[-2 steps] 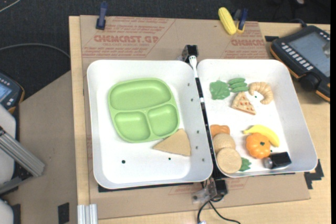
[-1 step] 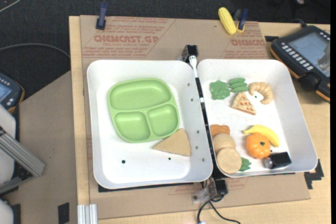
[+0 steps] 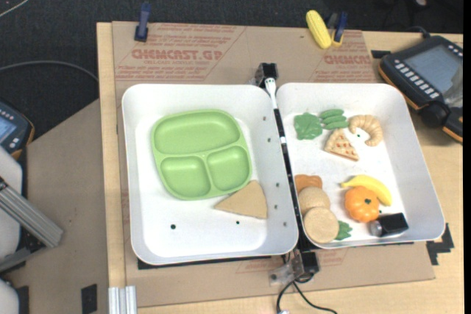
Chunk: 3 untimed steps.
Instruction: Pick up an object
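With no pincer to judge as apart or together, the orange fruit point(image 3: 361, 204) is sitting at five o'clock in the right bin point(image 3: 412, 125), touching the banana point(image 3: 372, 187), so descending squarely over it is advisable.

Green divided plate point(image 3: 200, 153) sits in left bin point(image 3: 140, 180); tan wedge point(image 3: 244, 201) just beside plate's near corner. Right of plate: right bin point(image 3: 412, 151) with toy foods, possibly an orange point(image 3: 360, 204).

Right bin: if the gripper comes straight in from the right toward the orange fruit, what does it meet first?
Likely the bin's right wall if it travels low; higher, the banana resting against the orange fruit. The black block lies just beside that line. Height is unclear.
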Tool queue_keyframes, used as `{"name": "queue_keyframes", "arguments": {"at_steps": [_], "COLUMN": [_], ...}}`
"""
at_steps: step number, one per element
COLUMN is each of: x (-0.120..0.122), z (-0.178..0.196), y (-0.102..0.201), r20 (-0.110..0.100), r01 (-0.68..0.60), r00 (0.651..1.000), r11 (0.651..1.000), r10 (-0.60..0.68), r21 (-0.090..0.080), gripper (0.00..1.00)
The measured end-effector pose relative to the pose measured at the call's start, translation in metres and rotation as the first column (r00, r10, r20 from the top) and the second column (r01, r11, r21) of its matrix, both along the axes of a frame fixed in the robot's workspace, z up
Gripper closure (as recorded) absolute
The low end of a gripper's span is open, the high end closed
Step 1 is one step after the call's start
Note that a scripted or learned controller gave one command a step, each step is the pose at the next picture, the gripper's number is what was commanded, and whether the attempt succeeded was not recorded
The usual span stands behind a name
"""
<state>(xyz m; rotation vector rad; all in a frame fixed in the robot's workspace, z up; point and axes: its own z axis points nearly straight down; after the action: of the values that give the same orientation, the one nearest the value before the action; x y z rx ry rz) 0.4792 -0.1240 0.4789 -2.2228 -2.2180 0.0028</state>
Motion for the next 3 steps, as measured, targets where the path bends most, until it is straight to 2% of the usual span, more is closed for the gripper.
{"name": "queue_keyframes", "arguments": {"at_steps": [1,2,3], "x": [0.0,0.038,0.001], "z": [-0.073,0.065,-0.018], "y": [-0.024,-0.049,-0.098], "r20": [-0.004,0.022,-0.005], "r01": [0.001,-0.003,0.005], "r00": [1.0,1.0,1.0], "r11": [1.0,1.0,1.0], "r10": [-0.001,0.003,-0.005], "r21": [0.001,-0.008,0.001], "gripper": [1.0,1.0,1.0]}}
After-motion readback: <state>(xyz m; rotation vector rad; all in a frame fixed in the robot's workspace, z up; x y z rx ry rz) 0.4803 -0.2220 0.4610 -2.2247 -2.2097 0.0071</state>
